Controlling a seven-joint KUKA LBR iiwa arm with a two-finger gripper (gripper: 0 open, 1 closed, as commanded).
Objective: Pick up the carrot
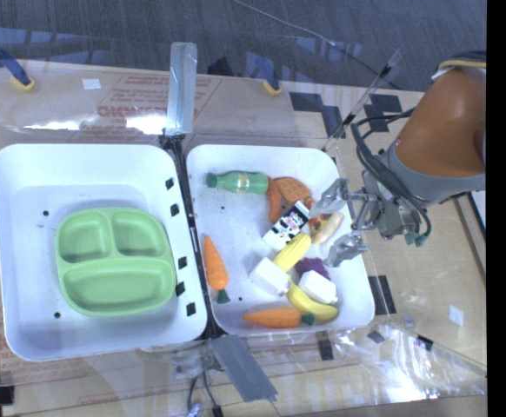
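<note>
1. Landmark: the right-hand shallow white plastic bin on the wooden counter. All places below are given relative to it.
2. Two orange plastic carrots lie in this bin. The one with the green tip lies against the bin's left wall, lengthwise along it, tip toward the near edge. The other, the near carrot, lies flat along the bin's near wall, its green end touching a yellow plastic banana.
3. Other contents of the bin: a green plastic bottle near the far wall; a brown rounded toy just right of the bottle; a black-and-white spotted carton; a yellow corn-like piece; a white block; a purple item with a white piece resting beside it.
4. The pincer hangs over the bin's right wall, released: the two metal fingers stand apart with nothing between them. It is well apart from both carrots.
5. The grey arm with orange band sits beyond the bin's right side.
6. Left of the landmark, touching it wall to wall, the second white bin carries a green three-compartment plastic tray.
</note>
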